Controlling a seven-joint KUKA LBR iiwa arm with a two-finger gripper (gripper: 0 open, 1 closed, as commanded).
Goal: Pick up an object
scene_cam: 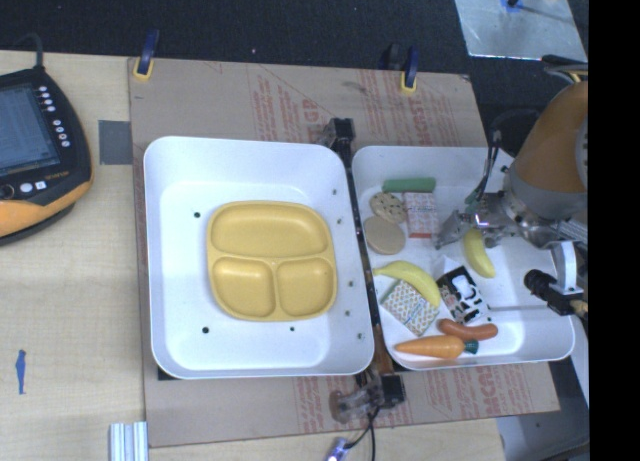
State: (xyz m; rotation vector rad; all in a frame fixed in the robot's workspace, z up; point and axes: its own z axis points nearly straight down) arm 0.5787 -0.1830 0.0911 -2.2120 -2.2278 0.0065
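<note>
Fingers of the gripper close on a small yellow banana in the right bin — the fruit hangs between them, its long axis running from upper left to lower right, lower tip toward the bin's near-right corner. A larger banana lies left, beside a patterned card.

Two bins are sitting side by side, holding one tray, two bananas, one carrot, one sausage, two cookies.
</note>
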